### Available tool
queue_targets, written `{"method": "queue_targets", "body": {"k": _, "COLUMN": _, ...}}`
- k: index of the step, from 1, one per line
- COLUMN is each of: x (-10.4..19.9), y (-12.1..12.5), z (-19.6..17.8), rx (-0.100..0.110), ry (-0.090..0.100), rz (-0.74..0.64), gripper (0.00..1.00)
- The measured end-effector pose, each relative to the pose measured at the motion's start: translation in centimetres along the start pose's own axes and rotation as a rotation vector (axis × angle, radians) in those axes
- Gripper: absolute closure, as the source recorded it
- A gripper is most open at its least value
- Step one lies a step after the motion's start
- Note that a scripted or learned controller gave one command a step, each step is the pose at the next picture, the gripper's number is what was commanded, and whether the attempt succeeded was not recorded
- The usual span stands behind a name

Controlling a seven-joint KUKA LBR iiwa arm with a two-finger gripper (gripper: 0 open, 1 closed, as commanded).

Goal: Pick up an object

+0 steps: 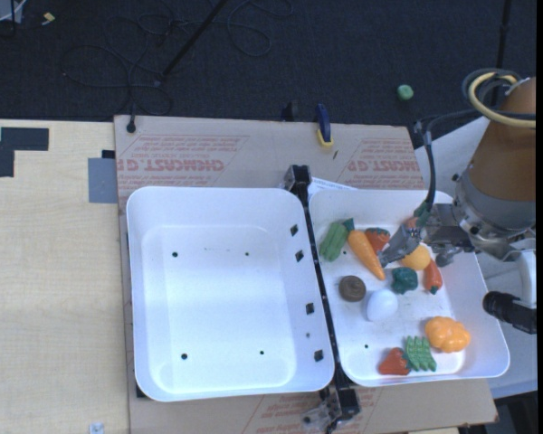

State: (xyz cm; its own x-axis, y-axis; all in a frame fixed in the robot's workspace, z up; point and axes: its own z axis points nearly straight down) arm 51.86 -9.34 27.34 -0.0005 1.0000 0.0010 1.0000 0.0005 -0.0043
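The right bin [362, 340] holds several toy foods. Among them are a green cucumber [333, 240], an orange carrot [366, 255], a red pepper [377, 236], a brown round piece [351, 287] and a white egg [380, 305]. A teal broccoli [404, 280], a yellow piece [418, 258] and a red chili [432, 277] lie under the wrist. My gripper [396, 246] reaches in from the right and is low over the bin's middle, between the carrot, the red pepper and the yellow piece. I see nothing lifted in it.
An orange pepper [447, 334], a green ridged piece [421, 353] and a red piece [394, 363] lie at the right bin's front. The left bin [217, 287] stands beside it, with a black divider [313, 269] between them. Cardboard lies under both.
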Motion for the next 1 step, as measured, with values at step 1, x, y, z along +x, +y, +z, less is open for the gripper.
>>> {"method": "queue_targets", "body": {"k": 1, "x": 10.04, "y": 1.88, "z": 9.05, "rx": 0.004, "ry": 0.001, "rz": -0.006, "gripper": 0.0}}
